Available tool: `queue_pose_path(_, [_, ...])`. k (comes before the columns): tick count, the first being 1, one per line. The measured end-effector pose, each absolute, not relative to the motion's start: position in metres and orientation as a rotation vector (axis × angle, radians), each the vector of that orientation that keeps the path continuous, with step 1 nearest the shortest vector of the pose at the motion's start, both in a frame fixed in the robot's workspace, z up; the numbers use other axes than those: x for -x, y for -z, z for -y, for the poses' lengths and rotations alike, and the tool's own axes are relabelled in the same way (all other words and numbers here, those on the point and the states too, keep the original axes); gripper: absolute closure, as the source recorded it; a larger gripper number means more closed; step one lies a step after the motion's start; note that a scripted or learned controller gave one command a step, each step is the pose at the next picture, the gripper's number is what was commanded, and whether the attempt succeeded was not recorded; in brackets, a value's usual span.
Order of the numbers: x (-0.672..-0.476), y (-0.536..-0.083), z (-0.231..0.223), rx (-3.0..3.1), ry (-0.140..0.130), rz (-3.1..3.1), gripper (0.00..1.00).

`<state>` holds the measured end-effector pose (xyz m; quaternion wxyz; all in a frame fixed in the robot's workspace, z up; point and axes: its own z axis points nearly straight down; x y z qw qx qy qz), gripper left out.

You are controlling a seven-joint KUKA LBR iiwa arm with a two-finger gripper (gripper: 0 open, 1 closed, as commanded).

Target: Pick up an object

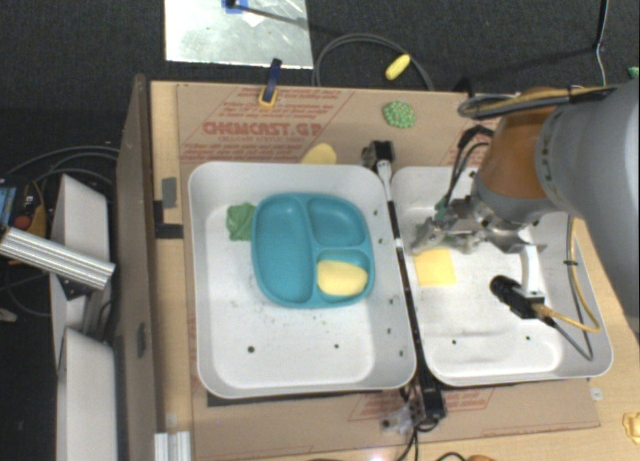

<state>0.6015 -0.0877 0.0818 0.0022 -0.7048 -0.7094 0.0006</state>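
One flat yellow square (435,268) lay just below the pincer (440,232), probably light and thin; edge grip advised. Pincer state could not be told.

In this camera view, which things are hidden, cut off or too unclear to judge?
- Gripper: blurred and partly under the grey arm's wrist; finger state not readable.
- Flat yellow square piece in the right white bin: contact with the gripper unclear.
- Green leaf-like piece: partly covered by the blue divided plastic plate.
- Pale yellow object behind the left white bin: its lower part is hidden by the rim.
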Motion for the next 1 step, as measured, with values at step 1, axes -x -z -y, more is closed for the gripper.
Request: queue_pose_path(1, [-0.5571,-0.0838,0.0991,2.220,-0.003,2.219,0.00])
